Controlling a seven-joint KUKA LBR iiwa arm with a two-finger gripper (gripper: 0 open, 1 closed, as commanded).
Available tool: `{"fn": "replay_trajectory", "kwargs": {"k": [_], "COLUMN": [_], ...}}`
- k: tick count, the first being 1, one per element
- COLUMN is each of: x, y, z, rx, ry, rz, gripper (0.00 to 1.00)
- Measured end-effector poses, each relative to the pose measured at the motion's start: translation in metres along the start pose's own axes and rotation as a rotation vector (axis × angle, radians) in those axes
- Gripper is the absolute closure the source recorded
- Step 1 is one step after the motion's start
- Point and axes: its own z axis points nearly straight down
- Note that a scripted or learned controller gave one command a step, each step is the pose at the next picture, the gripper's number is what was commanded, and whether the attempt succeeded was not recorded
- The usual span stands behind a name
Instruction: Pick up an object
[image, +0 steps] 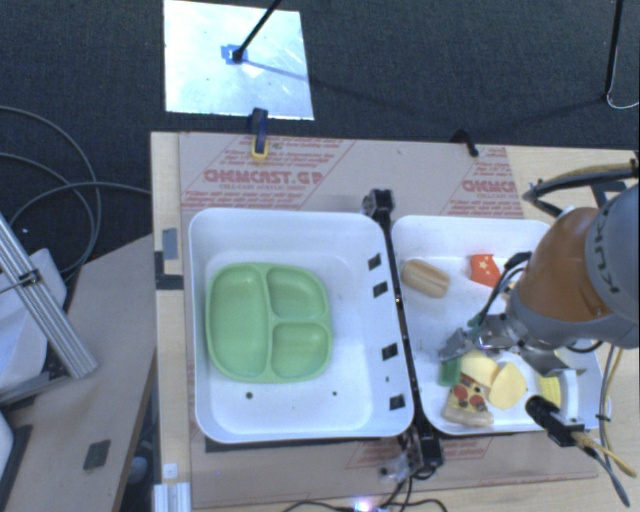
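Note:
My gripper (462, 347) hangs low over the right bin (440, 235), its metal fingers pointing left above a heap of toy food. Just beneath it lie a yellow cheese wedge (482, 368), a pale yellow round piece (509, 385), a pizza slice (468, 403) and a green piece (447, 372). A tan bread roll (426, 277) and a red block (485, 268) lie further back in the same bin. Nothing shows clearly between the fingers.
The left bin (290, 228) holds a green divided plate (268, 320). A black divider with clips (392, 300) runs between the bins. The arm's grey and orange wrist (565, 275) covers the right bin's right side. A yellow piece (550, 385) lies by the bin's right wall.

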Motion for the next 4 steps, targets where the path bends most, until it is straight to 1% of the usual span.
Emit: {"fn": "replay_trajectory", "kwargs": {"k": [1, 2, 3, 4], "x": [-0.036, -0.036, 0.002, 0.059], "y": [-0.014, -0.011, 0.043, 0.047], "z": [0.000, -0.012, -0.108, -0.165], "rx": [-0.001, -0.009, -0.009, -0.004], "ry": [0.001, -0.004, 0.000, 0.003], "rz": [0.002, 0.001, -0.010, -0.010], "gripper": [0.00, 1.00, 1.00, 1.00]}}
